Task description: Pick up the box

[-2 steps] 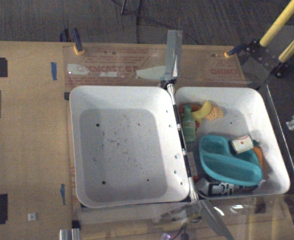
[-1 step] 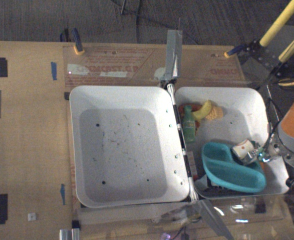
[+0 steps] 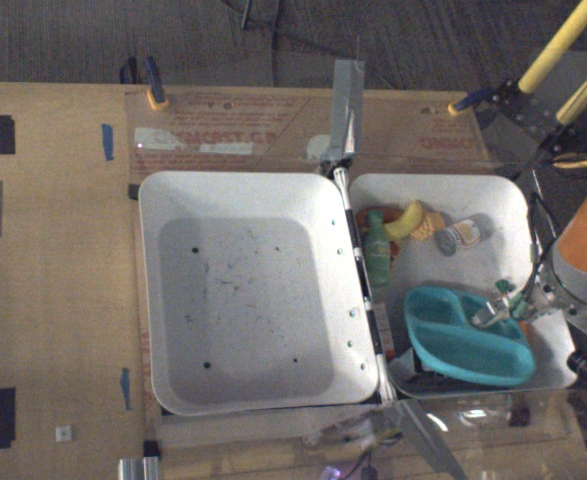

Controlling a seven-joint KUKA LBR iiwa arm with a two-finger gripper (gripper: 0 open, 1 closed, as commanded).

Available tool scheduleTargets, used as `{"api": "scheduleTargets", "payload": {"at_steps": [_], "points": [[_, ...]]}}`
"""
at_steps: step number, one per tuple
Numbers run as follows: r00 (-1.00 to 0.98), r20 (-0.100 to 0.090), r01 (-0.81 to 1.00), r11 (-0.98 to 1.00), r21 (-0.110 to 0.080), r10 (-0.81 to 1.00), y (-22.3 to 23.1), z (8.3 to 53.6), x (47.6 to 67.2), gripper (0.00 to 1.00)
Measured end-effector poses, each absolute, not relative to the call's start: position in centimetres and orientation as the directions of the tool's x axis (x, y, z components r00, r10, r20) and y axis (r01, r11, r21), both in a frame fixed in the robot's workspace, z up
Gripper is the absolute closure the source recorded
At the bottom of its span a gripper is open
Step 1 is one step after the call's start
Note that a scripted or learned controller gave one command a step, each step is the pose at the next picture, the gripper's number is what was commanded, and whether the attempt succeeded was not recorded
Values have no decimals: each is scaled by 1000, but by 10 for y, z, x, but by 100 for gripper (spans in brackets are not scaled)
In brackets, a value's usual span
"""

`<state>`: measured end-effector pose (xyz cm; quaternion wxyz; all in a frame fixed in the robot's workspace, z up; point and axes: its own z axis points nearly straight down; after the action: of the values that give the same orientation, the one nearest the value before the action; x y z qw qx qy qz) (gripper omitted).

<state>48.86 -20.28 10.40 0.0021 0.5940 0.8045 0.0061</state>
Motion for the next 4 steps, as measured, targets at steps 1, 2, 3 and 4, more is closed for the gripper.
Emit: {"api": "scheduleTargets", "payload": {"at_steps": [1,2,3,4], "points": [[-217,-2,976,217,3,976,-224,222,480,0],[-23,0,999,23,25,1000,-219,107,489,0],[-233,-2,972,233,3,972,-224,240,480,0],[-391,-3,920,391,8,920,-180,106,482,0]]}}
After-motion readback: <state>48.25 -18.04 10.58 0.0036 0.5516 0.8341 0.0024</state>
